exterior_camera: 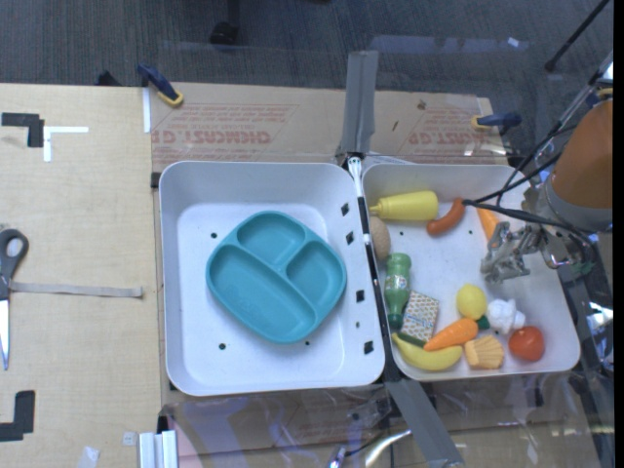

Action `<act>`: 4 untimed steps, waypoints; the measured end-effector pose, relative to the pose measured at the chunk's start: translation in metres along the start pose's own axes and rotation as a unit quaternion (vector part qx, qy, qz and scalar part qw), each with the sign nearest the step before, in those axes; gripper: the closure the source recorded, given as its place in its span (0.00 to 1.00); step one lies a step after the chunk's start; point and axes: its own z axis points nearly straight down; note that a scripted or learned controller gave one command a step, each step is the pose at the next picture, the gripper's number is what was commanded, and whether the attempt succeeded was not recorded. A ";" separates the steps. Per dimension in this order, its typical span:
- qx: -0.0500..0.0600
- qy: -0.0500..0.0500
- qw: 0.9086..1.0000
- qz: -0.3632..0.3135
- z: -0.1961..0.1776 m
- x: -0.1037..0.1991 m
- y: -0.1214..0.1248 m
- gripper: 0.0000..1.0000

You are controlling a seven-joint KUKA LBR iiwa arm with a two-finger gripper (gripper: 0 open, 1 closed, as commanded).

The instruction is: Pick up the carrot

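Note:
The carrot [451, 335] is orange with a green top and lies slanted near the front of the right bin [444, 261]. It rests between a yellow banana [427, 356] and a lemon [472, 301]. My gripper [503, 260] hangs over the right side of that bin, up and to the right of the carrot and apart from it. Nothing shows held in it.
Around the carrot lie a white garlic [503, 313], a tomato [526, 343], a ridged orange piece [485, 353], a cracker [420, 312] and a green bottle [397, 287]. A mustard bottle [405, 206] and a sausage [446, 217] lie at the back. The left bin holds a blue divided plate [277, 276].

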 end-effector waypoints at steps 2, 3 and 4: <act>0.000 -0.001 1.000 0.014 0.000 0.040 0.022 0.00; 0.000 -0.001 0.998 0.062 0.000 -0.002 0.000 0.00; 0.001 -0.004 0.998 0.061 -0.011 -0.005 0.000 1.00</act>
